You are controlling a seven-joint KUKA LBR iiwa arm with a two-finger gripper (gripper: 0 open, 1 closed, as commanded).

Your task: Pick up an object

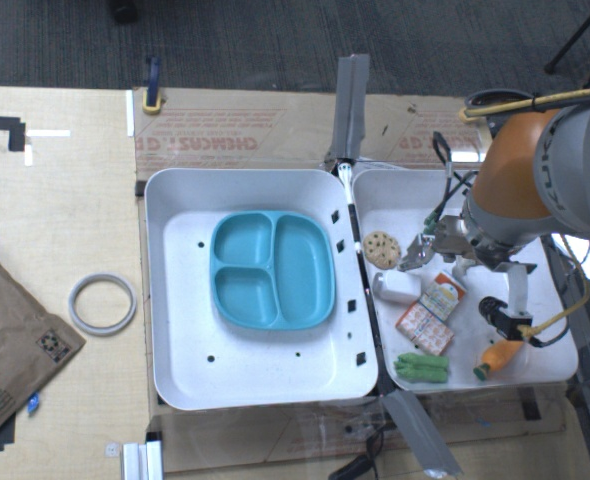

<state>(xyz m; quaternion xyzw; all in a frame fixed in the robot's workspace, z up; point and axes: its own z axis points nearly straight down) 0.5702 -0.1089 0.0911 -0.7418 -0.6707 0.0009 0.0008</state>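
Arm (535,168) bent low over right bin (555,368), end effector (417,258) beside cookie (381,249)

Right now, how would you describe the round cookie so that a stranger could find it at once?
Look at the right bin, the one the arm reaches into. Near its left wall, towards the far end, lies the cookie, just left of the hand. It is the only flat, round, tan thing with dark spots; the white bottle and the red packet lie closer to the camera.
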